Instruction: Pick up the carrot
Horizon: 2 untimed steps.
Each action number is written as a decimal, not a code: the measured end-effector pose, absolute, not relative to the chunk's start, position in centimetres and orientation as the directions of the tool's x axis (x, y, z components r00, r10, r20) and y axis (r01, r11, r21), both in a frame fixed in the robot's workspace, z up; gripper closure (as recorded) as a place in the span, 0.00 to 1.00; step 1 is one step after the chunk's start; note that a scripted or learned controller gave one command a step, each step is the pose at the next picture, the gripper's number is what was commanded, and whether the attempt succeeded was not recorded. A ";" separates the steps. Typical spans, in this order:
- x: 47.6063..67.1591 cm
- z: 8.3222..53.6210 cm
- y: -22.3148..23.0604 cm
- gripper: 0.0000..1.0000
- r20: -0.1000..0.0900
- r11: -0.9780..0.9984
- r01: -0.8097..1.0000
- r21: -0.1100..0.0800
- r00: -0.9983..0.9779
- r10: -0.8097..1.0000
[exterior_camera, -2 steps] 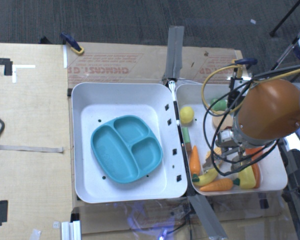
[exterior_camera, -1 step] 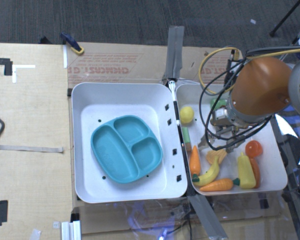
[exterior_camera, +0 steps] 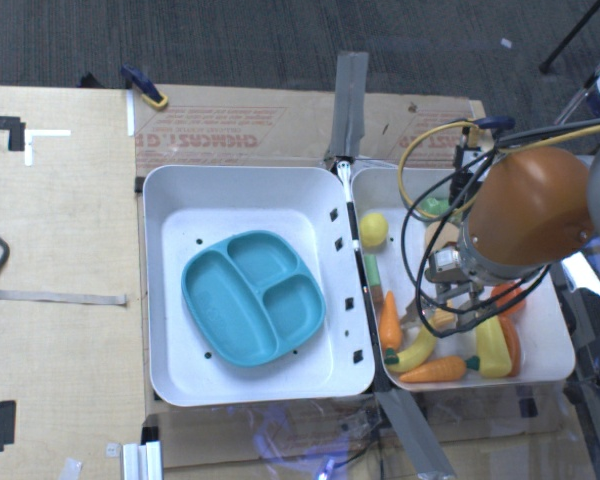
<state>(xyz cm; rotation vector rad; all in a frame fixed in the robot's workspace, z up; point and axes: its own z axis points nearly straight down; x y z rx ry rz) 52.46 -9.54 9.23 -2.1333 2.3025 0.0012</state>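
My pincer point(exterior_camera: 442, 308) hangs low in the right bin point(exterior_camera: 550, 368), under my orange band and a tangle of cables, and I cannot tell its state from this slant, since my own wrist hides most of it. What matters for the coming move is that I count two carrots near it. One carrot point(exterior_camera: 390, 321) lies just beside me at about nine o'clock, against the bin's left wall, its long axis running from twelve to six. The other carrot point(exterior_camera: 436, 370) lies at about six o'clock, near the front wall, its long axis running close to three-to-nine. Between them curls one banana point(exterior_camera: 416, 351), touching or nearly touching both. I judge the nine o'clock carrot the nearer, though the wall crowds it. Further out I see one yellow lemon point(exterior_camera: 374, 229) at about eleven o'clock, one yellow pepper-like piece point(exterior_camera: 491, 347) at about four o'clock with red pieces beside it, and something green point(exterior_camera: 437, 206) at twelve, partly hidden. In the left bin point(exterior_camera: 170, 298), well apart at nine o'clock, rests one blue divided plate point(exterior_camera: 254, 297) with three compartments
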 end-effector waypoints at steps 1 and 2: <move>52.2 9.2 -9.9 0.00 -0.002 0.380 -0.925 -0.001 -0.380 -0.925; 54.1 9.3 -10.1 0.00 -0.004 0.499 -0.867 -0.002 -0.499 -0.867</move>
